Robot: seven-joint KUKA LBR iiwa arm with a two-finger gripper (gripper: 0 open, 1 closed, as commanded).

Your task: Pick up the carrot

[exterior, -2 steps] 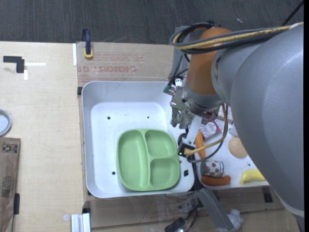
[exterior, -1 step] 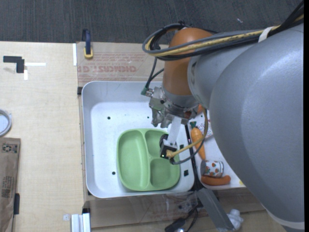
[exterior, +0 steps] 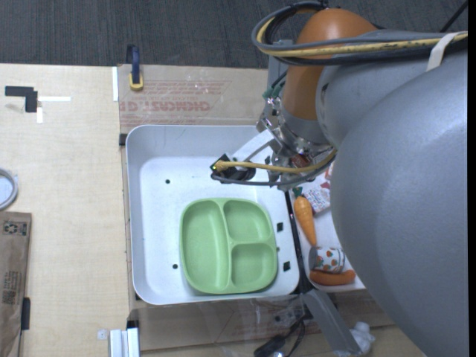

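A single camera hangs above the surface [exterior: 67, 199] and looks down on it at a slight slant, near enough that the left bin [exterior: 152, 199] sits whole in mid-frame. A strip of dark floor [exterior: 149, 13] beyond the surface's edge runs along the top. The arm [exterior: 401, 169] enters from the right, close under the lens, covering most of the right bin [exterior: 321, 235].

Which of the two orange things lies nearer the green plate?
The tapered carrot, just right of the plate; the other orange thing lies farther right and lower.
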